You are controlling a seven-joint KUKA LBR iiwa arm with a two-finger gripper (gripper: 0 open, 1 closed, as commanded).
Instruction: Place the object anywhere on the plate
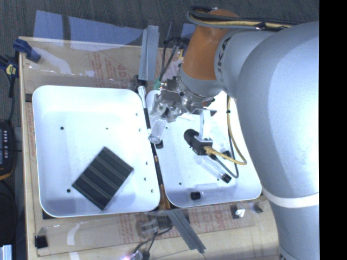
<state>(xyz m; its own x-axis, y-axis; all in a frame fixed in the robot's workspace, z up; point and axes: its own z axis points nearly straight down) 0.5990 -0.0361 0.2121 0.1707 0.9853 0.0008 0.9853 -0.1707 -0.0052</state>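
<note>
Placement remains undone: the gripper [156, 137], open or closed I cannot tell, hangs at the left rim of the right bin [246, 186], with the small black object [195, 195] nearer-right of it and the dark ribbed plate [103, 177] nearer-left, bare.

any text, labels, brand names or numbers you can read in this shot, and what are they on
Nothing can be quoted; no text reads clearly.
Red print on the clear sheet at the bench front: too blurred to read.
Red print on the same kind of sheet behind the bins: too blurred.
Dark marks on the arm beside its orange band: unreadable.
Ribbed plate: no markings seen.
</note>
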